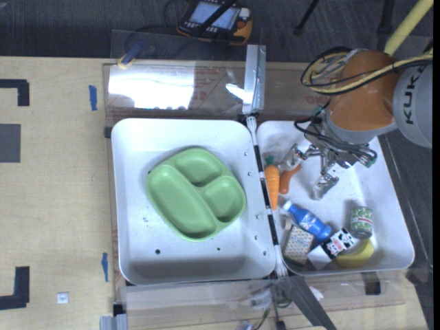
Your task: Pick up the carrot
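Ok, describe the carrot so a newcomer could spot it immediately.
Find the right-hand white bin, the cluttered one beside the bin with the green plate. Along its left wall lies the carrot, above the blue bottle. It is the one plain orange tapered piece there.

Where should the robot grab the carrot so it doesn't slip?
Probably around the carrot's thick middle, coming straight down from above. It lies flat along the left wall of the right bin, long and tapered, so squeezing across its narrow width looks best. The wall crowds one side, and the blue bottle sits near its lower end.
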Controlling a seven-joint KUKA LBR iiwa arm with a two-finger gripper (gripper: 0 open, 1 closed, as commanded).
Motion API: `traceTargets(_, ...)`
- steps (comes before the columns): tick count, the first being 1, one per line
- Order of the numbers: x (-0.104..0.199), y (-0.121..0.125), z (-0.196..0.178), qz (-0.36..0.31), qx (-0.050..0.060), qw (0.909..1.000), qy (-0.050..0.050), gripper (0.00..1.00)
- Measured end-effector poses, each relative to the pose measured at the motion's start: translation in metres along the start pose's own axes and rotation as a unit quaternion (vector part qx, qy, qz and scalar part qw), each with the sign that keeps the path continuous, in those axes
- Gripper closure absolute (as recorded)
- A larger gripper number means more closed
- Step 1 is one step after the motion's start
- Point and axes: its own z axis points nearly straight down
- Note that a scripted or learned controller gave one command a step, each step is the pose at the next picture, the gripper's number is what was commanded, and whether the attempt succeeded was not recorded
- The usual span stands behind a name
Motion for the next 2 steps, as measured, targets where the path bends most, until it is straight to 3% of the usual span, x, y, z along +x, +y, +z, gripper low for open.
traceTargets(1,-0.003,-0.001,-0.013,0.002,0.002,1.0,-0.005,1.0)
traceTargets(2,-0.043,-0.007,-0.1,0.102,0.001,0.9948,-0.002,1.0)
